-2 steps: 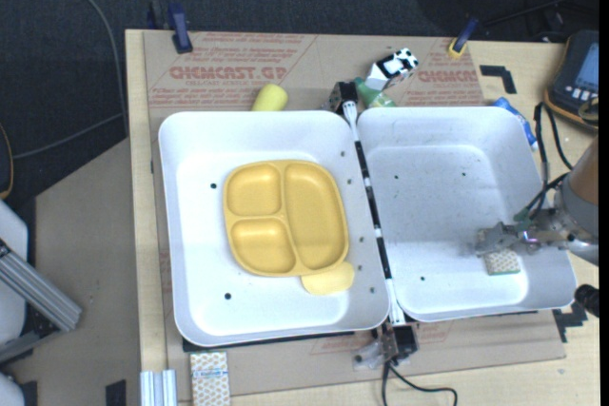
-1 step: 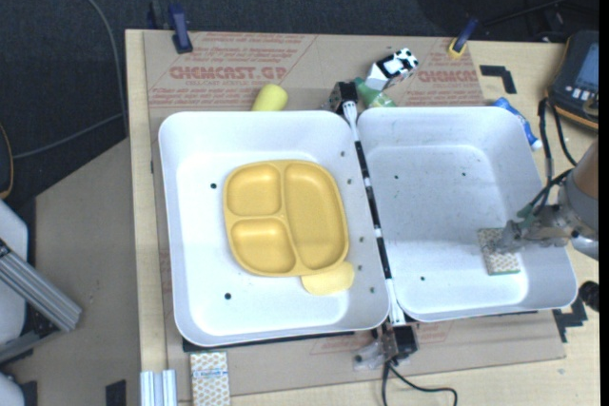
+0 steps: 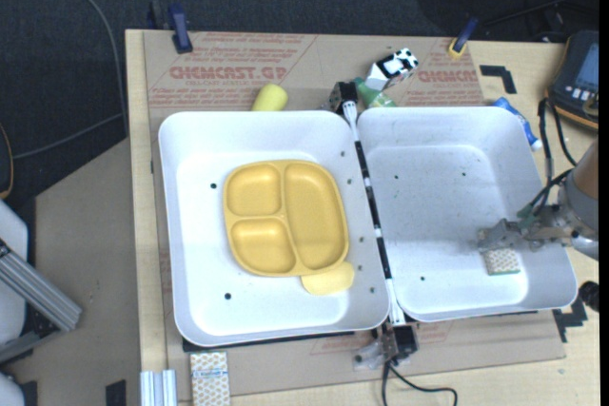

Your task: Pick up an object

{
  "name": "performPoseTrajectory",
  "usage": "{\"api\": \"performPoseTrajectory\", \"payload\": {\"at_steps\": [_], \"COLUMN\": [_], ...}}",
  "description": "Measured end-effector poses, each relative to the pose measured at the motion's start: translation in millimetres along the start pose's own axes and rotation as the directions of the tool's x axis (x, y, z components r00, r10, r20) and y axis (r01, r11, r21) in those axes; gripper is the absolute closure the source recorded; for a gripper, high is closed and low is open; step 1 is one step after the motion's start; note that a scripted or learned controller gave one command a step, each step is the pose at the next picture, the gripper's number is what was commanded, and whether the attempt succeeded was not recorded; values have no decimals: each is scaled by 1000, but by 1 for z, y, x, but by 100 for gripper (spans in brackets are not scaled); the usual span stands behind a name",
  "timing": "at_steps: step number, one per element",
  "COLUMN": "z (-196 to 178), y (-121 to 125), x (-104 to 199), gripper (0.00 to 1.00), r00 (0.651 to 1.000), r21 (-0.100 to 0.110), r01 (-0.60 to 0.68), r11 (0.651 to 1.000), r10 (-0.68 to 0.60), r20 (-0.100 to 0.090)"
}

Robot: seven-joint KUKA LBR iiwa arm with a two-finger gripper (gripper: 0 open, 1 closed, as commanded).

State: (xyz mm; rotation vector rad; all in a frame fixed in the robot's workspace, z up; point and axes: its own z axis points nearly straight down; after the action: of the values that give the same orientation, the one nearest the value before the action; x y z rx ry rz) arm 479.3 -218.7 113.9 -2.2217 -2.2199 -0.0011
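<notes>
A wooden table (image 3: 143, 204) carries two shallow white bins side by side. In the left bin (image 3: 190, 233), a yellow three-compartment plate (image 3: 285, 217) lies flat near the middle, with a pale yellow disc (image 3: 329, 280) tucked partly under its lower right edge. Just beyond that bin's far rim, a small yellow object (image 3: 270, 97) rests on the table, apparently outside the working area. Further right, near the far ends of the two bins' meeting edges, sits a black-and-white toy (image 3: 395, 66), also outside either bin.

The right bin (image 3: 428, 204) holds what looks like the likeliest target: a small flat rectangular item (image 3: 501, 261), pale with a greenish speckled face, lying flat on the bin floor toward the near right corner. The claw (image 3: 514, 235) hangs directly above and just beside it, low over the bin floor, reaching in from the right, a position that suggests it is lining up a grasp. Whether its jaws are spread or pressed together cannot be told at this angle, and the item is not visibly between them.
</notes>
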Motion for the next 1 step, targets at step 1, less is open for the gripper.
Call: {"api": "performPoseTrajectory", "payload": {"at_steps": [1], "z": [-10], "y": [1], "x": [0], "gripper": [100], "r00": [1000], "r21": [-3], "r01": [0], "r11": [1000], "r10": [0], "r20": [1]}}
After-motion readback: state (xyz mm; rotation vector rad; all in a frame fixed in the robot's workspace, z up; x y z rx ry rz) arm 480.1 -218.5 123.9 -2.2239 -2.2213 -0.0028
